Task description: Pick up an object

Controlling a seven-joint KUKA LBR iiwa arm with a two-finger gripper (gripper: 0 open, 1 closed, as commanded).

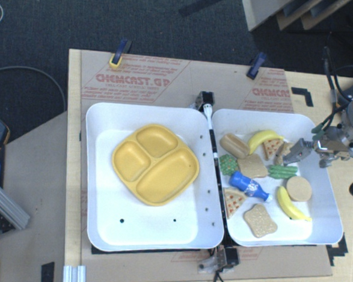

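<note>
How far the jaws stand apart cannot be told. The gripper (297, 153) hangs over the right bin (332, 205), beside a pizza slice (280, 152). The arm reaches in low from the right.

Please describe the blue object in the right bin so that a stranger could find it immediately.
Look in the right bin, the one crowded with toy food. Near its middle, a small blue bottle lies on its side, between a green piece and a yellow banana. It is the only blue item there.
</note>
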